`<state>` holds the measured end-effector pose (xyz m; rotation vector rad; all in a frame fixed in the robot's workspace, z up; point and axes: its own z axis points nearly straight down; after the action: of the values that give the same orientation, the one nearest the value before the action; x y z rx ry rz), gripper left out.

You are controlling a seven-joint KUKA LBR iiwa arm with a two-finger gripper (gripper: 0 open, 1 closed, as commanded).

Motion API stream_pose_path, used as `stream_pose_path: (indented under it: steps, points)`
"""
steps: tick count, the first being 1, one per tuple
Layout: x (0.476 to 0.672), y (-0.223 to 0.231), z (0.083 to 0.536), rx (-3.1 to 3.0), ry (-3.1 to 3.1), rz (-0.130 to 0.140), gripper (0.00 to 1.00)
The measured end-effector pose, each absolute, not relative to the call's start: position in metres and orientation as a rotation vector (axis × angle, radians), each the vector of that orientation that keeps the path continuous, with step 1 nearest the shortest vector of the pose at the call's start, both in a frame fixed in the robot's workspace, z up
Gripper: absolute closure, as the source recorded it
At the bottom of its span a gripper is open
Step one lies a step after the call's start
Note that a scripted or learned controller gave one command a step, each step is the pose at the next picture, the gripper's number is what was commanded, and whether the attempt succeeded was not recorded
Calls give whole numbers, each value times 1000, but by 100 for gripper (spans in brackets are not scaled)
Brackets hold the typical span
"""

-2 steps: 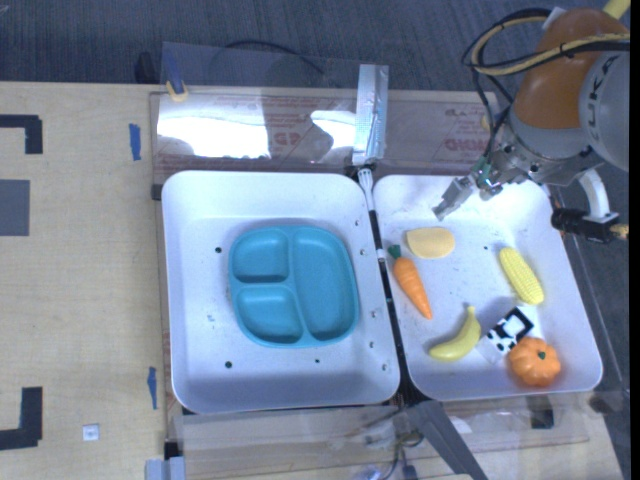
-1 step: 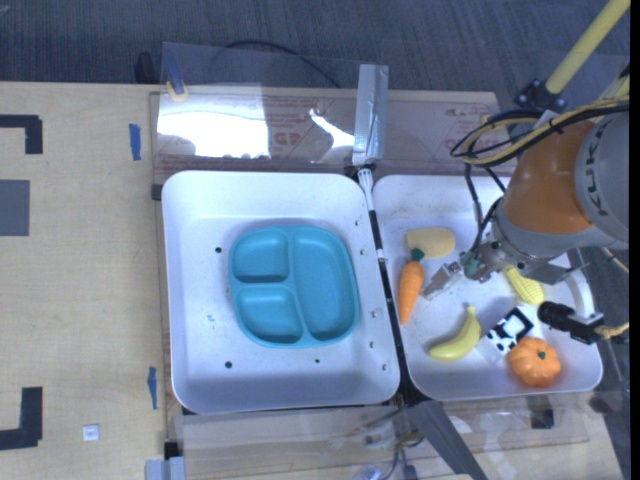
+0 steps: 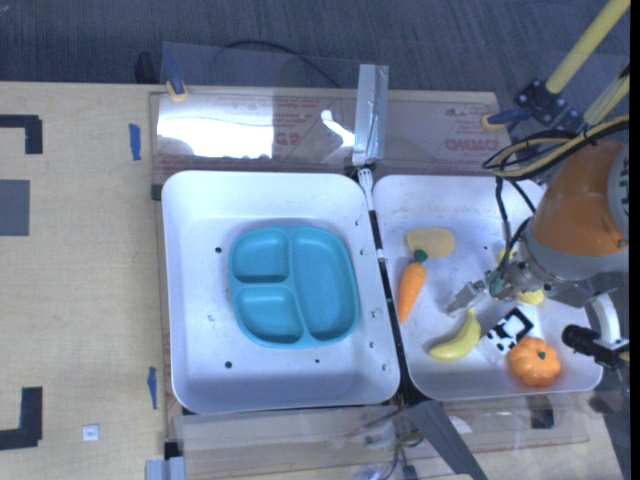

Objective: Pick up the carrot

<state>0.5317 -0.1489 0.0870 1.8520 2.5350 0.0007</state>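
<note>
In the right bin (image 3: 440,193), the carrot (image 3: 411,285) lies untouched. The spread, empty jaws of the gripper (image 3: 468,296) should be moved left and closed across its middle.

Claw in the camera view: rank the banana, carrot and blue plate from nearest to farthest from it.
From the claw:
1. Banana, right bin, just below the claw.
2. Carrot, right bin, to the claw's left in the picture.
3. Blue plate, left bin.
</note>
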Motion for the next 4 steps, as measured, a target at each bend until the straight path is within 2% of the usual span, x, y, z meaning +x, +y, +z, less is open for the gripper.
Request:
stream_pose_path:
  steps: [1, 2, 3, 4]
  points:
    - [574, -145, 109, 1498, 2754, 3, 0]
    - [492, -133, 135, 1207, 2901, 1, 0]
    - [573, -75, 187, 1449, 2781, 6, 0]
    - [554, -105, 253, 1529, 2732, 4, 0]
